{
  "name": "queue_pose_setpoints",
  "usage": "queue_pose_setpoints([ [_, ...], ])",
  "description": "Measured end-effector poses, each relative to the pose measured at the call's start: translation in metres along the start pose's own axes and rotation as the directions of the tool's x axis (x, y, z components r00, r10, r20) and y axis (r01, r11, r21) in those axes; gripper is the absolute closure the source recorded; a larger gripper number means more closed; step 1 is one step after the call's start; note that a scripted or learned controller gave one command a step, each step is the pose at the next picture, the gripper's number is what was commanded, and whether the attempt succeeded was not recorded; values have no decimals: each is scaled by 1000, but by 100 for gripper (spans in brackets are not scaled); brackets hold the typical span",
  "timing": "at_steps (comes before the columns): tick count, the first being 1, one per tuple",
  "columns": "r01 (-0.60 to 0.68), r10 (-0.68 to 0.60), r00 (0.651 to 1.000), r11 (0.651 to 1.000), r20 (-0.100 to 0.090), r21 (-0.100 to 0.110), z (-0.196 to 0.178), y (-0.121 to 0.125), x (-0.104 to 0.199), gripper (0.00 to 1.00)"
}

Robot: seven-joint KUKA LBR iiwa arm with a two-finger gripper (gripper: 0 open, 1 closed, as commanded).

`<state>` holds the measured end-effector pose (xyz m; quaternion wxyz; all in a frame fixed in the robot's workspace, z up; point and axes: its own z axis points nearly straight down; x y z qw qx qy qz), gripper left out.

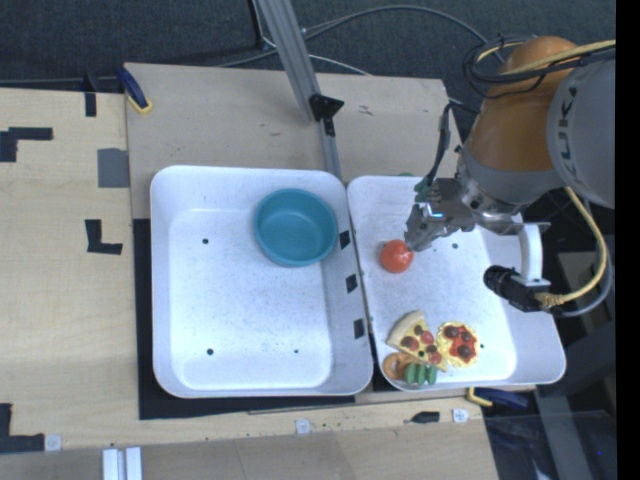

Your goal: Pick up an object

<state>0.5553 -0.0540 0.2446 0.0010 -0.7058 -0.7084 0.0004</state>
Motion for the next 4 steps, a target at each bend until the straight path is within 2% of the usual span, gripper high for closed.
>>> queue_pose_setpoints([
  [1, 1, -1, 1000, 1000, 0, 0, 14, -9, 51, 100],
  [2, 1, -1, 1000, 1000, 0, -1, 9, -27, 96, 100],
  [3, 2, -2, 1000, 1000, 0, 0, 18, -41, 155, 100],
  [4, -3, 3, 1000, 1000, 1, -1, 18, -41, 152, 0],
])
